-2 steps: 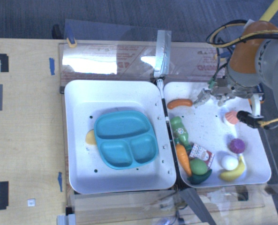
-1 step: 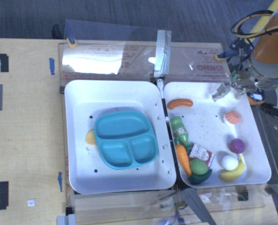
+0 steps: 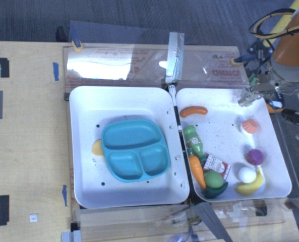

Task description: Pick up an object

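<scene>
Two shallow white bins sit side by side on the desk (image 3: 23, 135). Red lettering shows on the clear sheet (image 3: 210, 67) behind the bins, too faint and reversed to read; a small carton (image 3: 217, 166) in the right bin (image 3: 225, 120) bears red and white print, also illegible. The arm (image 3: 290, 54), grey with an orange band, enters at the upper right, its wrist bent downward so that the claw (image 3: 249, 98) hangs at the right bin's far right corner, above the rim; whether the claw is open or closed cannot be told, and nothing is seen in it. The right bin holds a sausage (image 3: 193, 111) lying left to right near the far wall, a green bottle (image 3: 192, 140) and an orange carrot (image 3: 197, 170) with long axes running near to far along the left wall, a lime (image 3: 215, 180), a pink piece (image 3: 250, 127), a purple piece (image 3: 255, 157), a white egg (image 3: 247, 175) and a banana (image 3: 252, 184) curving along the near right corner. The left bin (image 3: 83, 110) holds a blue divided tray (image 3: 135, 150) with a yellow piece (image 3: 97, 147) at its left edge.
</scene>
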